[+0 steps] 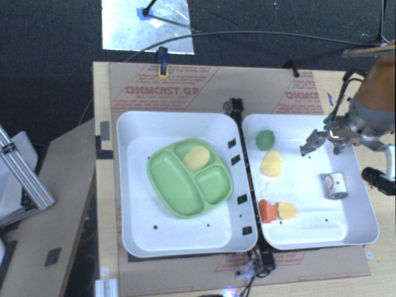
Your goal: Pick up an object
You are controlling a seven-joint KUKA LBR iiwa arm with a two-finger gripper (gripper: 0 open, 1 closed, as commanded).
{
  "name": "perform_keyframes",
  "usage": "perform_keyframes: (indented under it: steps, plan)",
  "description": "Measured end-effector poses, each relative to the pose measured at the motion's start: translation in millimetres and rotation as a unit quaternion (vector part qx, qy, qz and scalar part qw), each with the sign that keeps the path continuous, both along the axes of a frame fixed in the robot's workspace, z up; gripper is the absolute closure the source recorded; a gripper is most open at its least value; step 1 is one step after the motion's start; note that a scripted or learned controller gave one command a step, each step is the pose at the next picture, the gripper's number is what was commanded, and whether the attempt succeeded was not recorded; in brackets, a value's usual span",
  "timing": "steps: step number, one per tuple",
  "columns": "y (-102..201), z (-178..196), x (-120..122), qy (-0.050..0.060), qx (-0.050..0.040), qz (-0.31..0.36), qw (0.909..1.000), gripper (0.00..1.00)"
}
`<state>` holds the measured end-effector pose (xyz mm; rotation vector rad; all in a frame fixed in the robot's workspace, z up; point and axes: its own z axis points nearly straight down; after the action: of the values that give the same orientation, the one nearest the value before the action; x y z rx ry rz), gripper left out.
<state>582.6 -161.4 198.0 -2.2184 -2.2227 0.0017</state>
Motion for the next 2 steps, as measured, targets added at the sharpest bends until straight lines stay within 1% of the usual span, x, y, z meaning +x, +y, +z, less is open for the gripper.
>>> perform_keyframes:
  steps: [1, 2]
  plan:
    - [-9.9, -49.7, -2.0, 0.0, -0.0001, -0.001, 1.0, 0.0]
    - [-15.9, -108.0, -7.8, 0.0, 0.0001, -0.001, 1.0, 0.0]
